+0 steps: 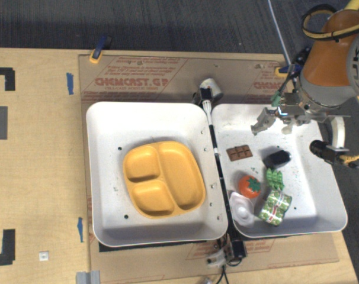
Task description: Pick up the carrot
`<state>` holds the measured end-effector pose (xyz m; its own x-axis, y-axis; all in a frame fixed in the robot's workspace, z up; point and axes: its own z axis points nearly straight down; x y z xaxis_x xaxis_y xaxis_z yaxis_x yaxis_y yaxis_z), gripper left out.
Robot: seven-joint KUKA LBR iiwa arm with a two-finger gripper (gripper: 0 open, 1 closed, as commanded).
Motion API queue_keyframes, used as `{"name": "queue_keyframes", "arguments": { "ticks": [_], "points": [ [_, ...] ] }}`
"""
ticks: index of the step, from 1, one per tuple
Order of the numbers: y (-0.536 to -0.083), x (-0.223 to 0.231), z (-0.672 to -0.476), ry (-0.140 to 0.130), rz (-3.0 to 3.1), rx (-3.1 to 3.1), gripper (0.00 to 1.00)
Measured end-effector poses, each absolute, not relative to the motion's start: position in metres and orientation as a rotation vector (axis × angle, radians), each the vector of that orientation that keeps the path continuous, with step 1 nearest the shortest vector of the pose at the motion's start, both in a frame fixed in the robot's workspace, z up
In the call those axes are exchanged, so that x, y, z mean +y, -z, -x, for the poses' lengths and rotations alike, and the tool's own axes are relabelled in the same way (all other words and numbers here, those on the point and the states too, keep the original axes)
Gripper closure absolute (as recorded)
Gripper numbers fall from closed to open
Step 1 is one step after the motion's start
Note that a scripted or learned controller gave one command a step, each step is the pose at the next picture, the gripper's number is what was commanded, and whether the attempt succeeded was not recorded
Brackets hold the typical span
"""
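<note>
The carrot [249, 186], a small orange piece with a green top, lies in the right bin [321, 188] near its left wall, among other toy items. My gripper [274, 125] hangs over the far part of the right bin, up and to the right of the carrot and well apart from it. Its two grey fingers [261, 123] stand spread, open, with nothing between them. The grey arm with its orange band [330, 52] reaches in from the upper right.
Around the carrot lie a brown chocolate bar [239, 152], a black object [277, 157], a green piece [275, 178], a green-and-white pack [275, 207] and a white item [241, 209]. A yellow divided plate [163, 176] sits in the left bin [102, 158].
</note>
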<state>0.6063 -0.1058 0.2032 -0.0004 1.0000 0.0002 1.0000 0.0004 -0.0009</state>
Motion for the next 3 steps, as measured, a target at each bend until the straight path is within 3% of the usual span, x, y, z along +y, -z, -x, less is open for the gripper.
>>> {"name": "queue_keyframes", "arguments": {
  "ticks": [1,2,3],
  "points": [
    [-0.119,-0.098,-0.563,-0.003,2.667,-1.653,0.0],
    [-0.129,-0.098,-0.564,-0.001,2.669,-1.652,1.0],
    [-0.184,-0.04,-0.524,-0.001,2.853,-1.312,1.0]
  ]
}}
